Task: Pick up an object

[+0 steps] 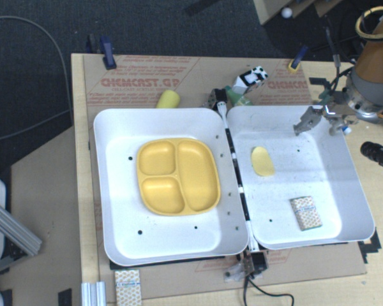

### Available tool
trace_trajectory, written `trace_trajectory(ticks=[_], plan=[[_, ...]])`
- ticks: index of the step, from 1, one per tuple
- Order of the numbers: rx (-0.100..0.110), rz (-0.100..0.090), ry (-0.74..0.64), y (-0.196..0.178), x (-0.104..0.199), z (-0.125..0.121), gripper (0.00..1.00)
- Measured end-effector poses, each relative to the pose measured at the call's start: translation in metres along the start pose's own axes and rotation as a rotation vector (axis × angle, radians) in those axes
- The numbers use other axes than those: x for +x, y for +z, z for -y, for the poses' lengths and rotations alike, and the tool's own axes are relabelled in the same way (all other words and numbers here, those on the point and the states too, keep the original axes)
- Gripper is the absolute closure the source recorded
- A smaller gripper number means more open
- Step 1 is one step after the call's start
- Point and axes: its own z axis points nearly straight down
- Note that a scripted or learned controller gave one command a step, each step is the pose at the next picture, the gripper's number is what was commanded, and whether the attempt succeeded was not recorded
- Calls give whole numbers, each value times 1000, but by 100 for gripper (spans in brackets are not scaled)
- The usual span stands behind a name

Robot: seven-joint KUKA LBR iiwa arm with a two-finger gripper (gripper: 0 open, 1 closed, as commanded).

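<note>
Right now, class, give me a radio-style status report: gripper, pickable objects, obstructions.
Gripper over right bin's far edge, holding nothing. Yellow piece and patterned packet loose in that bin. Nothing blocking either.

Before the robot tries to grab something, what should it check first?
1. Something to pick in the right bin: ok, a yellow piece and a small patterned packet lie there.
2. The two are apart from each other: ok.
3. Gripper carrying nothing already: ok, nothing is between its fingers.
4. Gripper above a target: not ok, it hangs near the bin's far edge, away from both.
5. Yellow divided plate out of the way: ok, it sits in the left bin.
</note>
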Motion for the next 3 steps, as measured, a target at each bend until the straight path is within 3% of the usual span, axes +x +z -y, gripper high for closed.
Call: trace_trajectory(ticks=[1, 3], plan=[[-1, 0, -1, 107, 89, -24, 0], [2, -1, 1, 107, 86, 15, 0]])
